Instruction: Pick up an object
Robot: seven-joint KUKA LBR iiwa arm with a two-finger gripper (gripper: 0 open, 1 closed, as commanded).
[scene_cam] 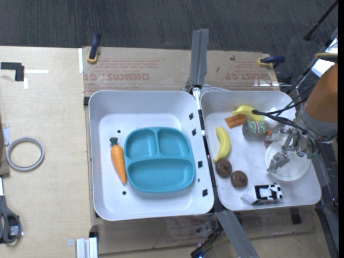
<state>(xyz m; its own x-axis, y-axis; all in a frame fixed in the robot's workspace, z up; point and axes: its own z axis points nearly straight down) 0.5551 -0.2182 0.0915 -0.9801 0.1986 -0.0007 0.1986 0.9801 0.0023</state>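
Over the right bin's [301, 198] far-right side, the gripper [280, 159] hovers, fingers apart, above a clear plastic lid [293, 168]. Looks light, slick and flimsy; grabbing its rim seems best, not the flat middle.

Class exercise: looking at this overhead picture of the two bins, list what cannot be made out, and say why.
- Gripper, camera view: too small and blurred over the clear dish to tell its state or whether it grips anything.
- Black-and-white object: too small to identify.
- Can: partly hidden by cables.
- Arm: cut off by the right edge.
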